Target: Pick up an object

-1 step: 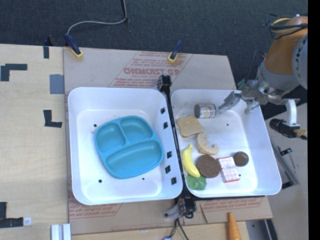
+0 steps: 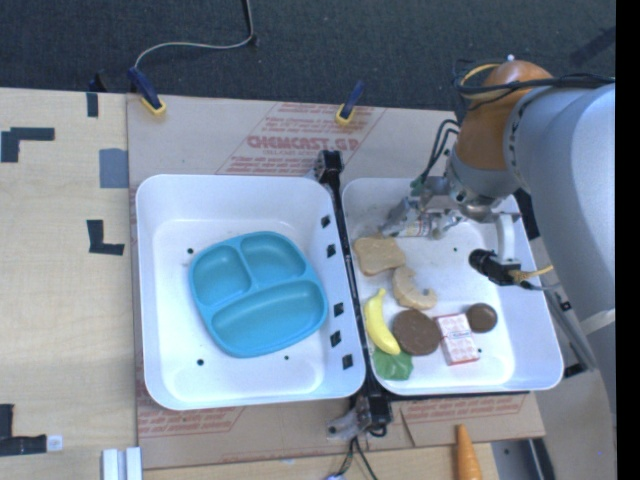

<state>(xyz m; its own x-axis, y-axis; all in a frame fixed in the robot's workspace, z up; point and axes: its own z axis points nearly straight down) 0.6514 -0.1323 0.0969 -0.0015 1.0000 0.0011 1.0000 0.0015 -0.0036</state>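
text: "CHEMCAST GP" | colour: red | on: brown protective sheet behind the bins

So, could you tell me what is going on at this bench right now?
A grey robot arm reaches in from the right, its gripper low over the back of the right bin, just beyond a toast slice. Nothing is visibly held. That bin also holds a banana, a brown patty and other toy foods. The left bin holds a blue divided plate.

Blue tray; yellow banana; brown disc; white bins.
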